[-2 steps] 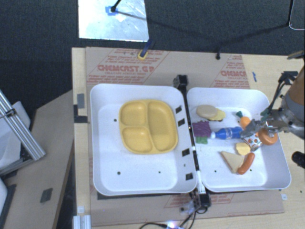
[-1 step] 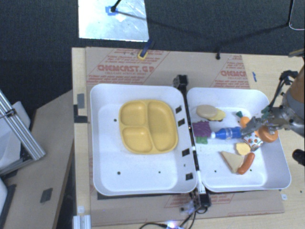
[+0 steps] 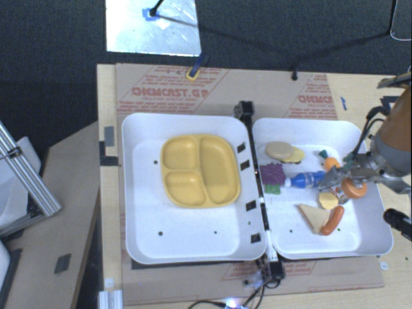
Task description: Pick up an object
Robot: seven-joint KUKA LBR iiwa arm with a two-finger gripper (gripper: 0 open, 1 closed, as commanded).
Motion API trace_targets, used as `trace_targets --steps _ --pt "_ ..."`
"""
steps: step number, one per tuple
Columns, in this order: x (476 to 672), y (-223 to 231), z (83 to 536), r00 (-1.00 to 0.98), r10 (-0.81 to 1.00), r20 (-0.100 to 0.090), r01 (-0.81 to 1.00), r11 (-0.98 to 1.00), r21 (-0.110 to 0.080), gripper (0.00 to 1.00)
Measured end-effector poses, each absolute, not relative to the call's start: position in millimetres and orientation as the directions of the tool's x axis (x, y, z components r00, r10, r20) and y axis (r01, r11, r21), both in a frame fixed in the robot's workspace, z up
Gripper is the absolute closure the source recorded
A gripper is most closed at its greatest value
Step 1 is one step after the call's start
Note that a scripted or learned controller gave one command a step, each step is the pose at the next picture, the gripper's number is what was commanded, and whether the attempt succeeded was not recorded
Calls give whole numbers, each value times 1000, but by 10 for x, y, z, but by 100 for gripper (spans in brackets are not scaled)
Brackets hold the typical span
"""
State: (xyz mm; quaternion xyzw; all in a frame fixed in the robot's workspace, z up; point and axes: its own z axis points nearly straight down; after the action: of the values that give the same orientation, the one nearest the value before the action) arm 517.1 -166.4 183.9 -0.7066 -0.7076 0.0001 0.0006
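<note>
My gripper [image 3: 338, 179] reaches in from the right and hangs low over the middle of the right bin [image 3: 367, 237]. Right around it lie an orange round piece [image 3: 354, 189], a small yellow disc [image 3: 327, 200] and an orange piece [image 3: 331, 163]. A blue bottle [image 3: 306, 180] lies just to its left, pointing at it. Purple grapes [image 3: 271, 173] with a green bit [image 3: 273, 188] sit further left. A tan bun [image 3: 279, 150] and a yellow slice [image 3: 296, 154] lie at the back. A cheese wedge [image 3: 312, 216] and a red sausage [image 3: 333, 220] lie in front.
The left bin [image 3: 145, 237] holds a yellow divided plate [image 3: 199, 170]. A black hinge strip [image 3: 254, 179] runs between the bins. The arm's grey wrist [image 3: 393, 150] stands over the right bin's right edge. Cardboard lies under both bins.
</note>
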Motion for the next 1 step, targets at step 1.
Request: trace_targets --steps 1 --pt "5196 -1619 1413 -2 1000 1 1000 2 -2 0"
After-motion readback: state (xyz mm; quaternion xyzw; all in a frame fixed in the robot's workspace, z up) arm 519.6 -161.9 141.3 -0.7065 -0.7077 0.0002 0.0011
